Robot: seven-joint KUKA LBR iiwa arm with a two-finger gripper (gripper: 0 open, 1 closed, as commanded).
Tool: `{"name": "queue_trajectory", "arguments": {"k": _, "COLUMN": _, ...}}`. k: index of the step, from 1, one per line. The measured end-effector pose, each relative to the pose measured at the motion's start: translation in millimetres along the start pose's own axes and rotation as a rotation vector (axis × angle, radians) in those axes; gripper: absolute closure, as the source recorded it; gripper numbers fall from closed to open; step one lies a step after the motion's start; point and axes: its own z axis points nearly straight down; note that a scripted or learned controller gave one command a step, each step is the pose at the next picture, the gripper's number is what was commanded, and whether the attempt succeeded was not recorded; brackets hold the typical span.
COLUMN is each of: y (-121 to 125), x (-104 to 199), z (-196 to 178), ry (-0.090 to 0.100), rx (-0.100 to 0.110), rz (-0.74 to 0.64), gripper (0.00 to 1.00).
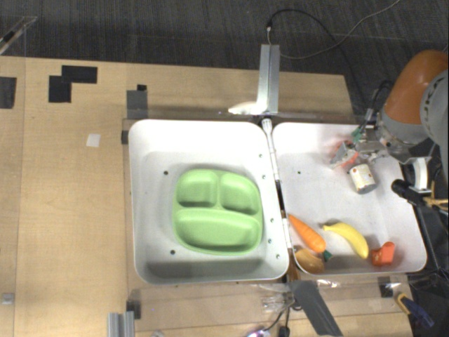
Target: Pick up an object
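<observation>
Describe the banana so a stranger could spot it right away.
Look in the right bin, along its near edge, where the toy foods lie in a row. The banana lies between the carrot and a small red piece; it is the only yellow, curved one.

- Light wood desk (63, 209) fills most of the view, with a few black patches (70, 81) stuck near its far left corner and a small pale square (93, 140) a bit closer in.
- Past the far edge there's dark grey carpet floor (175, 20).
- A black cable (330, 27) snakes over that carpet down to a metal post (269, 76) standing at the desk's back edge.
- Lighting is even and soft, with just mild shadows.
</observation>
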Motion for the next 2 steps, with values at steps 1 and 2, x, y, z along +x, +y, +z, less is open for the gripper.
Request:
{"name": "queue_trajectory", "arguments": {"k": 1, "y": 2, "x": 1, "z": -12, "ry": 0.002, "rx": 0.000, "rz": -0.003, "gripper": 1.00}}
{"name": "queue_trajectory", "arguments": {"k": 2, "y": 17, "x": 64, "z": -117, "ry": 0.001, "rx": -0.003, "rz": -0.043, "gripper": 1.00}}
